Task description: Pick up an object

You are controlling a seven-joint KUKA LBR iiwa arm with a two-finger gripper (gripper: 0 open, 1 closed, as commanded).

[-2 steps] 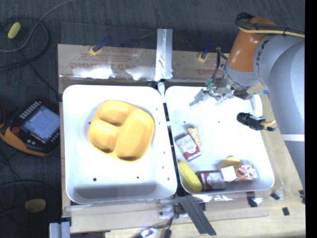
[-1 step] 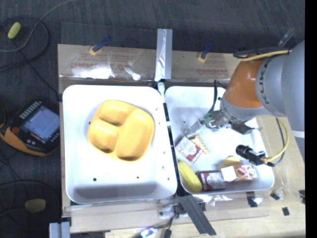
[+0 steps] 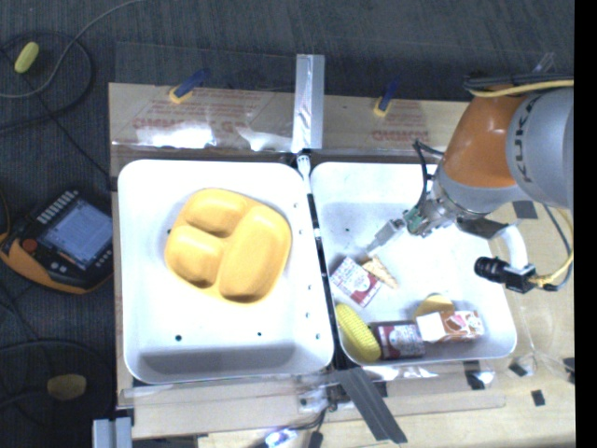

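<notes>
Over the right bin (image 3: pixel 466 250) I have the gripper (image 3: pixel 382 238) hanging low, pointed toward the clutter at the near-left corner, probably lining up on the small red-and-white packet (image 3: pixel 353 281). Nothing sits between its tips; whether it is spread or closed I cannot tell. Candidates bunch together: corn cob (image 3: pixel 357 332) against the bin wall, dark bottle (image 3: pixel 401 340) touching a small carton (image 3: pixel 451 326), yellow piece (image 3: pixel 433 304) just behind. Crowding makes clean picks hard, I judge. Left bin (image 3: pixel 140 250) carries one big yellow foam cushion (image 3: pixel 227 244). Both bins rest on a cardboard-covered bench (image 3: pixel 131 110) above dark carpet (image 3: pixel 75 343); a handheld pendant (image 3: pixel 61 241) lies on the floor.
</notes>
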